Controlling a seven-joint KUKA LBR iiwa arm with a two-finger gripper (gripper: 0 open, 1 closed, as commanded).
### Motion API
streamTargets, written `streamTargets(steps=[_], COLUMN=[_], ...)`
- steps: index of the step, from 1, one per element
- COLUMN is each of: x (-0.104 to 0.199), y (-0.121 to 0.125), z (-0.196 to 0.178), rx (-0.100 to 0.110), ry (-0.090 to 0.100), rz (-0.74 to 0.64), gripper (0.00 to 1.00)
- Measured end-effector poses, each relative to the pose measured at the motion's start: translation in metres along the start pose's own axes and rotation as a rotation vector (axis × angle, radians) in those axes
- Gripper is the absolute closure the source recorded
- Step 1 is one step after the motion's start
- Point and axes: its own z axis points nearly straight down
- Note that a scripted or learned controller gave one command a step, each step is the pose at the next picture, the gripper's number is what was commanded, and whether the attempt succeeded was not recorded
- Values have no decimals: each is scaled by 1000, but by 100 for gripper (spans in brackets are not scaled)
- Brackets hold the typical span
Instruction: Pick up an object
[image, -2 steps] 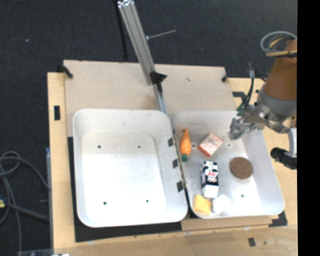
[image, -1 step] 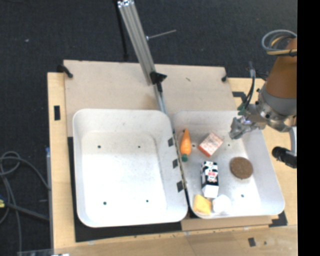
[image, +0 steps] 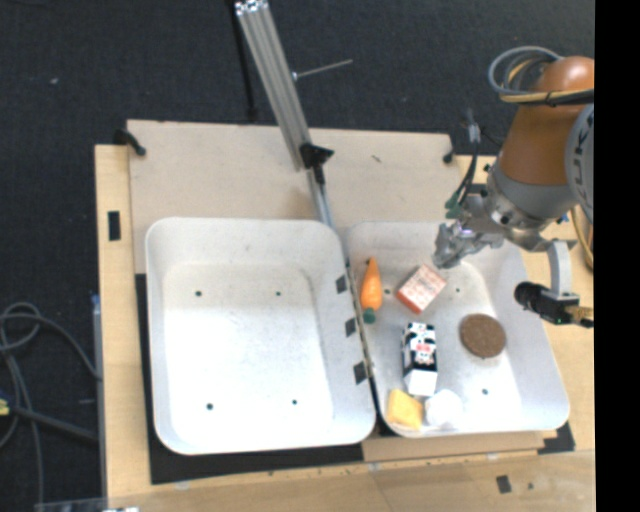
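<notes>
Two white bins (image: 250, 330) look like smooth, matt plastic, faintly speckled. The counter (image: 220, 170) beneath is pale, unfinished-looking board, matt. A ribbed metal rail (image: 275, 85) has a dull silver sheen. The arm's orange band (image: 545, 120) is glossy. The brown disc (image: 483, 336) looks rough and matt; the carrot (image: 371, 285) looks like smooth plastic.

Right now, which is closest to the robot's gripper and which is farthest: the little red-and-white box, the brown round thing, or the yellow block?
Gripper, in the camera view:
1. Red-and-white box, just below-left of it.
2. Brown disc, lower, toward the right bin's right side.
3. Yellow block, at the bin's near edge.
</notes>
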Motion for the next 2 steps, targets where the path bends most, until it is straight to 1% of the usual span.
streamTargets(steps=[1,2], x=[57,99], y=[13,31], z=[8,10], rx=[1,0], ry=[0,0], rz=[0,-1], gripper=[100,100])
